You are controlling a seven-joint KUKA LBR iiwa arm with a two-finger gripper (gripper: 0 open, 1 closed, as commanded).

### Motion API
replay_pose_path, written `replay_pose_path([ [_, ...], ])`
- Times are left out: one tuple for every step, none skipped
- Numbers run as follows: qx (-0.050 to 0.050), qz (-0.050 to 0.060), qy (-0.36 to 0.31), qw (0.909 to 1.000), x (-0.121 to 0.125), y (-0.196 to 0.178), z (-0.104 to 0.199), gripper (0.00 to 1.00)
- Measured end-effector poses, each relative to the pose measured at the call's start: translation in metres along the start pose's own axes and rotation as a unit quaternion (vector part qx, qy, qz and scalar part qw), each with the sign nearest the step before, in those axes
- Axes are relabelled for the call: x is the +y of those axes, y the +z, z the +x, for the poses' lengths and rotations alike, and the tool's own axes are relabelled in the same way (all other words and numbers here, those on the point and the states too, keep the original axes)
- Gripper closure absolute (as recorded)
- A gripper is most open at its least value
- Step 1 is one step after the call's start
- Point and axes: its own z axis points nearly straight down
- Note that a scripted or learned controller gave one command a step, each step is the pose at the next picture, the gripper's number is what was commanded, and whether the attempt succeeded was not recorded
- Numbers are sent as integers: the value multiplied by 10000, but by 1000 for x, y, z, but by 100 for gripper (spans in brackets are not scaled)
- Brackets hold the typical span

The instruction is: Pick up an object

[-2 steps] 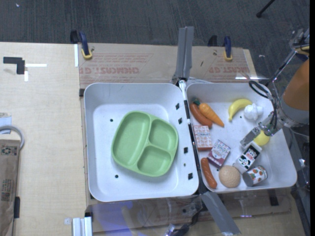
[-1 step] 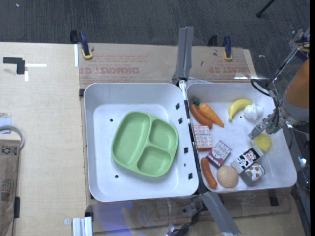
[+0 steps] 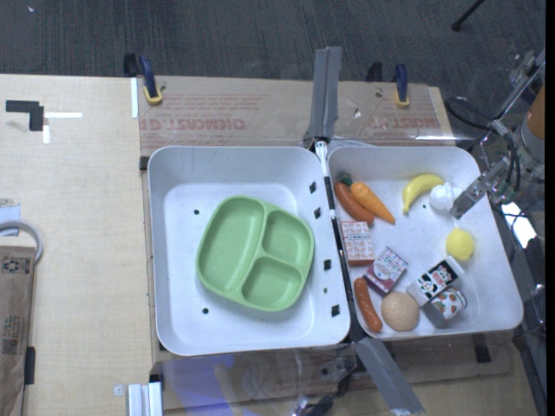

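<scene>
Nothing has been lifted yet, as far as I can judge: every toy lies flat on the floor of the right bin [image 3: 503, 315], and the picking is all left to do. The pincer [image 3: 466, 200] reaches in from the right, low over the bin's upper right corner, right next to a small white object [image 3: 441, 197] that sits against the tip of the yellow banana [image 3: 420, 189]. Whether the pincer is open or closed, I cannot tell from here; the metal end is too small and blurred. I see nothing carried in it.

That white piece looks the likeliest target, though it is a guess. It is pale, rounded, hard to make out against the white bin. Near it lie two orange carrots [image 3: 364, 200], a lemon [image 3: 460, 243], small printed cartons [image 3: 357, 241], a cow-patterned box [image 3: 436, 279], a sausage [image 3: 368, 306] and a tan bun [image 3: 400, 311].

The left bin [image 3: 173, 319] holds a green divided plate [image 3: 255, 254], well apart from the arm. Both bins sit on the desk [image 3: 69, 198].
</scene>
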Motion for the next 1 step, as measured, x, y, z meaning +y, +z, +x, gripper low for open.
replay_pose_path([
  [5, 6, 168, 9999, 47, -35, 17, 100],
])
